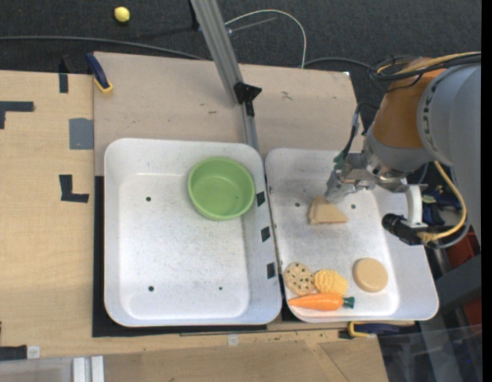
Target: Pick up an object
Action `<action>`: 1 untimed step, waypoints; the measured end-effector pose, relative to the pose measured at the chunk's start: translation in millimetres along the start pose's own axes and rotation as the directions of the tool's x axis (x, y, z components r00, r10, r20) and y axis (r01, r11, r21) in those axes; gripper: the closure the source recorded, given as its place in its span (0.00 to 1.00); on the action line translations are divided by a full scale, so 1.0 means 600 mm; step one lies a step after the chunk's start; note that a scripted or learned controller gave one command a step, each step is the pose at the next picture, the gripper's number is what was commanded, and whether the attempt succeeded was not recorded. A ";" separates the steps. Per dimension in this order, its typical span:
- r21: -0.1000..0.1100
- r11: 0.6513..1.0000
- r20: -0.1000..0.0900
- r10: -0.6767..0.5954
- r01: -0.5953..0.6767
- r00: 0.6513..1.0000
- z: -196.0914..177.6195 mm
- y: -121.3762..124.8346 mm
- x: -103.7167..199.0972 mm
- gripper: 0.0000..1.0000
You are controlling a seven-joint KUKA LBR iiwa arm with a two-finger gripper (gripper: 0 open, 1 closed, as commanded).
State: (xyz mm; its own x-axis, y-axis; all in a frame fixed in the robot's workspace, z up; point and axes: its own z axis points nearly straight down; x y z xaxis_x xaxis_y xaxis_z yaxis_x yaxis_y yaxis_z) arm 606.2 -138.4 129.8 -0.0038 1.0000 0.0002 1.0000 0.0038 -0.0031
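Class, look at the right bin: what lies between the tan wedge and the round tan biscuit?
Nothing: in the camera view, bare white bin floor separates the tan wedge from the round biscuit.

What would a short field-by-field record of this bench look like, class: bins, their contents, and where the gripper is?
left bin: holds a green bowl near its upper right corner
right bin: holds a tan wedge, a round tan disc, a cookie, a yellow waffle-textured piece and a carrot
gripper: over the right bin, just above the tan wedge
grasp: cannot tell whether anything is held
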 end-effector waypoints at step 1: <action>-0.008 1.000 0.001 0.003 -0.003 1.000 -0.103 -0.007 0.001 1.00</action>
State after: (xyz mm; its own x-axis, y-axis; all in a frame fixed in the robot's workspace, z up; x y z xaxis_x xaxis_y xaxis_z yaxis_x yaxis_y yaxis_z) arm 602.1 -137.5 191.9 -0.0012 1.0000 -0.0010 1.0000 0.0012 0.0048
